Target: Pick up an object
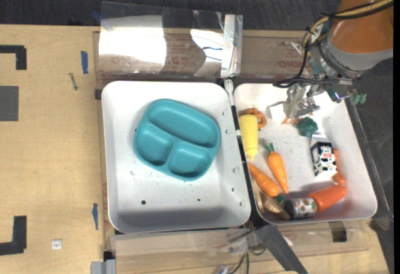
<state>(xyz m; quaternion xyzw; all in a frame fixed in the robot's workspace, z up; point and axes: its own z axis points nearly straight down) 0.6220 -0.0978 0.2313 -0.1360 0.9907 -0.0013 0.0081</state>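
Note:
My gripper (299, 105) hangs over the far part of the right bin (359, 160), under the orange-banded wrist (365, 10). Just below it lie a small dark teal piece (307, 126) and a bit of orange (289, 120); whether either one touches the gripper is unclear. Elsewhere in this bin are a yellow corn-like piece (249, 135), an orange ring (257, 116), two carrots (278, 169) (265, 182), a black-and-white carton (322, 159), a red-orange pepper shape (329, 196) and a small can (301, 207).
The left bin (119, 191) holds a teal divided plate (178, 138). A clear plastic sheet and a taped strip (231, 47) lie behind the bins. Cables run along the wrist above the right bin's far edge. The wooden bench (44, 160) spreads out to the left.

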